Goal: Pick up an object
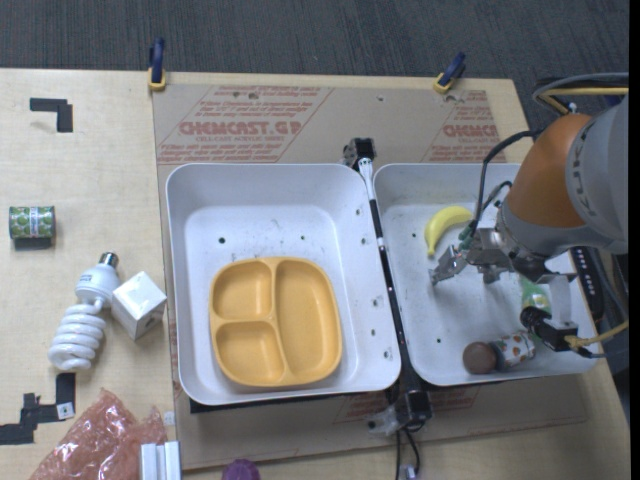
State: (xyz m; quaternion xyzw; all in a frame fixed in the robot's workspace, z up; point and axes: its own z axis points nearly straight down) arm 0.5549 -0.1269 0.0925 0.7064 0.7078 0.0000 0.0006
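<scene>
Green item (535, 296) half behind pincer (447, 265)

The arm (585, 183) is cut off by the right edge, and part of the right bin (420, 353) is covered by it. The gripper (452, 264) is too small and cluttered for the finger spacing to be judged. A green object (535, 296) beside the wrist is partly hidden and cannot be identified. The patterned item (515, 348) near the brown ball (480, 358) is too small to be made out. At the bottom edge, a red mesh bag (110, 436), a white block (160, 460) and a purple object (240, 470) are cut off. The label on the green can (32, 224) cannot be read.
</scene>
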